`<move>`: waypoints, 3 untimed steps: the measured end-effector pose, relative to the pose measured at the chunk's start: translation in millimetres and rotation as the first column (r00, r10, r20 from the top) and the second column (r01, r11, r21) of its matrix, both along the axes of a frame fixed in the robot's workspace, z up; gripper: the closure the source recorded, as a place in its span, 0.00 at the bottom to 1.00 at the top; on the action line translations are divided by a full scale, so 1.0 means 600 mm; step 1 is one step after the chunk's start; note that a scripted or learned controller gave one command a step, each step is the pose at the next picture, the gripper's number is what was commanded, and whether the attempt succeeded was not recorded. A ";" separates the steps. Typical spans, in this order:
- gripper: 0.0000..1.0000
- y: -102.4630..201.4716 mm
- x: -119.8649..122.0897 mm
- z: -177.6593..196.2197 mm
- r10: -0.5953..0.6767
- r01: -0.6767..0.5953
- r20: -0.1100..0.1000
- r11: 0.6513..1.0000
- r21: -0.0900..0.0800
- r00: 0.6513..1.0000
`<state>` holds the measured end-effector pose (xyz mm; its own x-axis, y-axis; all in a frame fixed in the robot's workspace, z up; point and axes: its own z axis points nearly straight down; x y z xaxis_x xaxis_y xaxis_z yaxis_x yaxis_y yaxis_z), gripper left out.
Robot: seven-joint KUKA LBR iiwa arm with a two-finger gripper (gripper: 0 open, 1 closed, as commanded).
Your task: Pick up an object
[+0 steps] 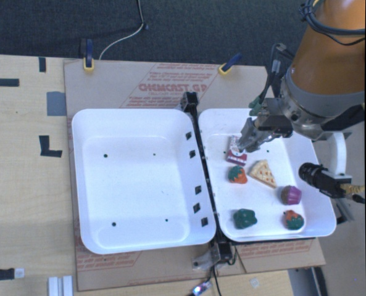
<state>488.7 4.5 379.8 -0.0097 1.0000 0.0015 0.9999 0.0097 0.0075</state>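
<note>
Apparently right bin (306, 227) holds toys (245, 217).

I look down from one camera fixed high above the bench (28, 165), tilted a bit. It sees both white bins (139, 184) side by side, not close up.

Gripper (243, 144) fingertips against small packet (236, 158), indistinct

The gripper (243, 143) hung low in the right bin (306, 230), just over a small red-and-white packet (236, 158). Nearby lay a cheese wedge (263, 173), a purple piece (291, 195) and a green pepper (245, 217) (all apart from one another).
</note>
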 end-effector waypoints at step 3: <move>1.00 0.075 0.077 0.039 -0.004 0.004 -0.007 1.000 -0.002 1.000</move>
<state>535.1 49.5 403.2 -0.0055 1.0000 -0.0004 1.0000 0.0055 0.0003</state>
